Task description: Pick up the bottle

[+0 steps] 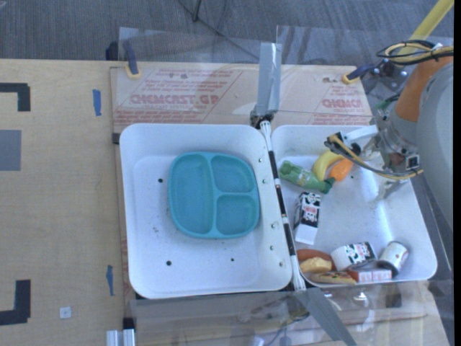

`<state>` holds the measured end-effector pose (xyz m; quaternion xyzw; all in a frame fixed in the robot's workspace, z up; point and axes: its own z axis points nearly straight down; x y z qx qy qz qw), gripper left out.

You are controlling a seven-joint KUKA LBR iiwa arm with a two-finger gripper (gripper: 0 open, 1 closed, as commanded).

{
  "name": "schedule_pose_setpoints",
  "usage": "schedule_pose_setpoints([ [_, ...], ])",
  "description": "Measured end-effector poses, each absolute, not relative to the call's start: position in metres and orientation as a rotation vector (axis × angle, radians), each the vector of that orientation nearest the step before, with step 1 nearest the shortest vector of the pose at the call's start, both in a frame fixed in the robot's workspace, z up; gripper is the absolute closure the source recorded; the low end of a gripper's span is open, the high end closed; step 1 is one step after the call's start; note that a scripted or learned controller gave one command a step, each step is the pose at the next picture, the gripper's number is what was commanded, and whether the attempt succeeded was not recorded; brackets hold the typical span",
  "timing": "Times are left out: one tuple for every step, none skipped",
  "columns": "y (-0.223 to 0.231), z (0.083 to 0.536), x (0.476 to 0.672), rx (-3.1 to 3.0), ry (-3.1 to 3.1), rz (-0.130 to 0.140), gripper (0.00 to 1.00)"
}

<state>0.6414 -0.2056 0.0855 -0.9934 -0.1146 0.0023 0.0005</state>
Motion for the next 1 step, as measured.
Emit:
schedule_pose_setpoints([
  [-0.2052, 0.0918, 0.6403, -3.118, -0.367, 0.021, 1.00],
])
